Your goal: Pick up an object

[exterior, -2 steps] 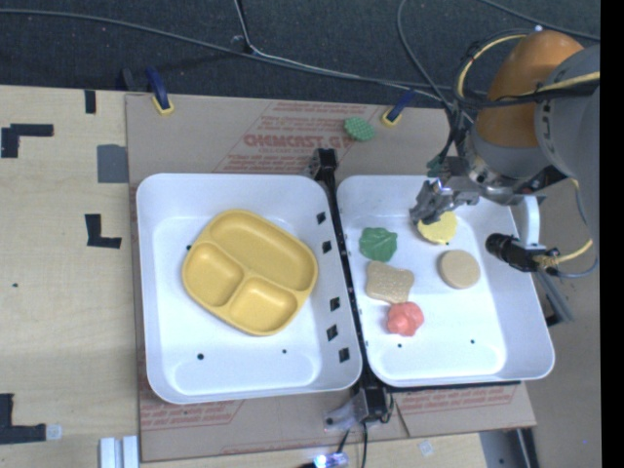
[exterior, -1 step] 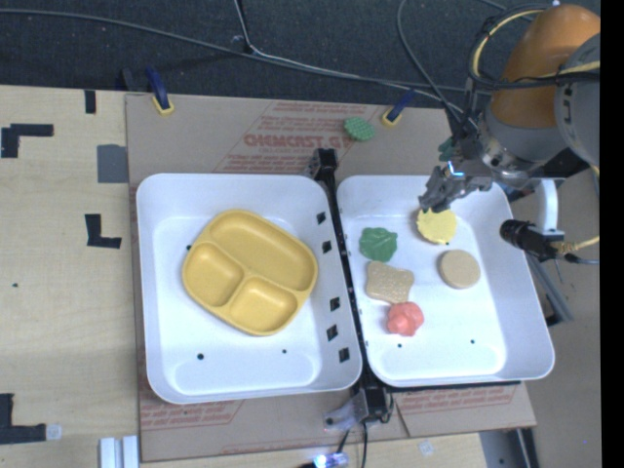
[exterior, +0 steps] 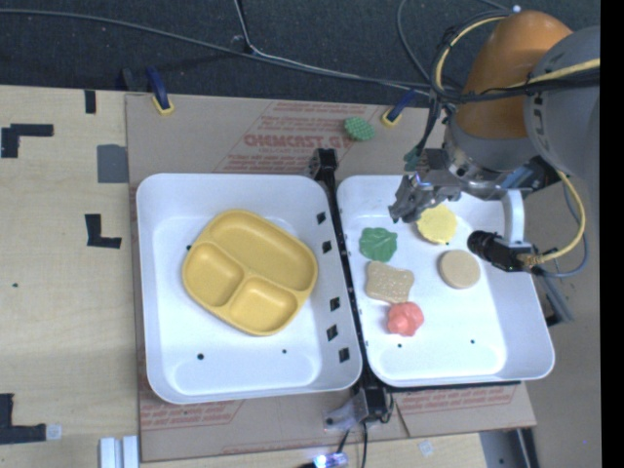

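Jaws above right bin (near yellow piece).

Even, diffuse overhead illumination, moderately bright, with no single strong source evident. The two white bins reflect the most light and approach overexposure on their floors, though rims stay legible. Shadows are soft and short: the yellow divided tray casts a faint one toward 5 o'clock, and the small pieces in the right bin show thin dark edges beneath them. The dark surface along 12 o'clock is underexposed and grainy. The orange band at 1 o'clock carries a broad soft highlight. Overall sharpness is modest; fine detail is smeared by compression. The gripper appears dark, with little internal detail.
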`<action>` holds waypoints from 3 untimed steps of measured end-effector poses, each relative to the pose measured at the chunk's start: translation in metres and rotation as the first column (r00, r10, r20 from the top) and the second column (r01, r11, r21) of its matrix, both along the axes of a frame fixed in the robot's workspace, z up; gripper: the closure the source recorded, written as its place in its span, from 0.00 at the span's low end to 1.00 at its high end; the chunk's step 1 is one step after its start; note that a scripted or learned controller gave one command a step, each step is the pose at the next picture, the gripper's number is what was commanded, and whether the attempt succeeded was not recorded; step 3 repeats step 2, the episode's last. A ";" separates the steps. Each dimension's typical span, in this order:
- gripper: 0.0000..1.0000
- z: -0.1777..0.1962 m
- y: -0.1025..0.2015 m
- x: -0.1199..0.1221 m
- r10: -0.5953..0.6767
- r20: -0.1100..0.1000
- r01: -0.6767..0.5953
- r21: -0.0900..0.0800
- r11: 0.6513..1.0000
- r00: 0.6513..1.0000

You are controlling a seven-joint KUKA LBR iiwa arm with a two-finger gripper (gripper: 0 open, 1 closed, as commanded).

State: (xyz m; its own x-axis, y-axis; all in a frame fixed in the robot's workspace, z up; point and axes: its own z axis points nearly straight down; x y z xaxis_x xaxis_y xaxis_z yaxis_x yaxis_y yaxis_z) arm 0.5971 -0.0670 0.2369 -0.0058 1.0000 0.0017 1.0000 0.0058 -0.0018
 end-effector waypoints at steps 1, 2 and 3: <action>1.00 0.007 0.052 -0.005 0.001 0.001 -0.001 0.000 1.000 1.000; 1.00 0.009 0.111 -0.008 0.001 0.001 -0.001 -0.001 1.000 1.000; 1.00 0.009 0.111 -0.008 0.001 0.001 -0.001 -0.001 1.000 1.000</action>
